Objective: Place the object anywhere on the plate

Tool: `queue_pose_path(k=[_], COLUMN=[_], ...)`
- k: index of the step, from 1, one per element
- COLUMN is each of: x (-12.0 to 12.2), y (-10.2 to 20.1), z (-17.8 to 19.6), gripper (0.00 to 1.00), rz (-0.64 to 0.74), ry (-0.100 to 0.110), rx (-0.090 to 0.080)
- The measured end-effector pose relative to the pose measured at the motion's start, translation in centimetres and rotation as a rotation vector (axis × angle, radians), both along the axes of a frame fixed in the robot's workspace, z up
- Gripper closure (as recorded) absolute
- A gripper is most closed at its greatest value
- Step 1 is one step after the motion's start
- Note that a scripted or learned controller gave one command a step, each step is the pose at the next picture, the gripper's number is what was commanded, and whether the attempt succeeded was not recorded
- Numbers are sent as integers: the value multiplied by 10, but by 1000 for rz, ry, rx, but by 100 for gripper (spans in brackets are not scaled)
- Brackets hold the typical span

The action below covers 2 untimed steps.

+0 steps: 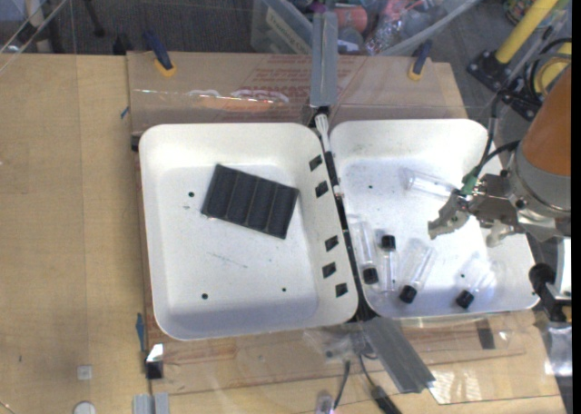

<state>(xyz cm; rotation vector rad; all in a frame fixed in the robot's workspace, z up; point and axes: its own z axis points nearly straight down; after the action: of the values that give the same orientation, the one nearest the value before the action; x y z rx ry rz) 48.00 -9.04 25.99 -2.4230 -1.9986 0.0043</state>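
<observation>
Clear plastic vials with black caps (413,278) lie scattered in the right white bin (399,144). Above them hangs the gripper (470,221), fingers spread wide, holding nothing. A dark ribbed rectangular plate (250,201) lies in the left white bin (182,294).

One fixed camera looks down at a slant from above the bench (64,221), near enough to frame both white bins (163,312) side by side.

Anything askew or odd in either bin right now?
The dark ribbed rectangular plate in the left white bin lies skewed to the bin's edges. In the right white bin, several clear plastic vials with black caps lie tipped over and scattered. No visible damage or spills.
</observation>
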Motion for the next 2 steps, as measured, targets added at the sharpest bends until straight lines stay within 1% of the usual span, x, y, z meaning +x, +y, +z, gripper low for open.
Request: queue_pose_path(k=[1,2], x=[0,0], y=[0,0], z=[9,9], gripper=[100,0], rz=[1,2], ry=[1,1], rx=[-1,-1])
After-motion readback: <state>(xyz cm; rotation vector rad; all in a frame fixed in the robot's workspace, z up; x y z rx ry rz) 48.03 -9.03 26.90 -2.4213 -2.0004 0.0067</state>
